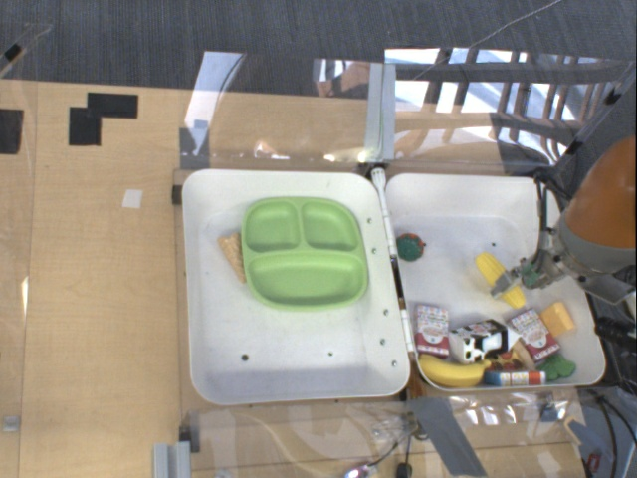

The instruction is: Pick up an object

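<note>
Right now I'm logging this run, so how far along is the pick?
Done: the arm has reached into the right bin, and the gripper sits low beside the yellow corn toy. In hand: nothing is visibly between its fingers. Left: grasp and lift. The banana, the cartons and the other toys lie in the right bin; the green plate sits in the left bin.

Plate point(304, 252) in left bin point(214, 366)

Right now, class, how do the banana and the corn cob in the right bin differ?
The banana is long, curved and smooth; the corn cob is short, straight and ridged. The banana lies along the near wall among other toys; the corn cob lies in the open middle, beside the end effector. Both are yellow toy foods.
</note>
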`<state>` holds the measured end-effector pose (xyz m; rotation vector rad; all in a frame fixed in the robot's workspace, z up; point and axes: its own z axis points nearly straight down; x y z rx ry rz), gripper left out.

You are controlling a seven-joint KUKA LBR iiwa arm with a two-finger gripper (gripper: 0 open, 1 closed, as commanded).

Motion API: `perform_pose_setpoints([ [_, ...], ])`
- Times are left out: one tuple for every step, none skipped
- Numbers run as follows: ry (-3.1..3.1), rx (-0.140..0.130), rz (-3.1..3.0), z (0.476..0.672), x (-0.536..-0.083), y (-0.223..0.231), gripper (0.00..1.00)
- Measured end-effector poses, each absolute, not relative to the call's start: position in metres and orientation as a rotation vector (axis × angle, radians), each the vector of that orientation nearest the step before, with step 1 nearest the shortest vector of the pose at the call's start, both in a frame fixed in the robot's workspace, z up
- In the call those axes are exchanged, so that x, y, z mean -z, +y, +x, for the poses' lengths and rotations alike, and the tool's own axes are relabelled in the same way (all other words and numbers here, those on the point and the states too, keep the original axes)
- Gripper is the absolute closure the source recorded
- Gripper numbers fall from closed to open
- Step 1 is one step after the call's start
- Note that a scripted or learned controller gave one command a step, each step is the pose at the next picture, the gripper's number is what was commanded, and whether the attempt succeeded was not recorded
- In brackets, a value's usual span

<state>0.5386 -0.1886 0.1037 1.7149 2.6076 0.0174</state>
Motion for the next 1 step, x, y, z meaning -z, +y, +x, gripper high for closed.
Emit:
perform_pose_setpoints([
  [2.439, -0.007, 1.969, 0.6011, -0.2042, -0.1389, 1.00],
])
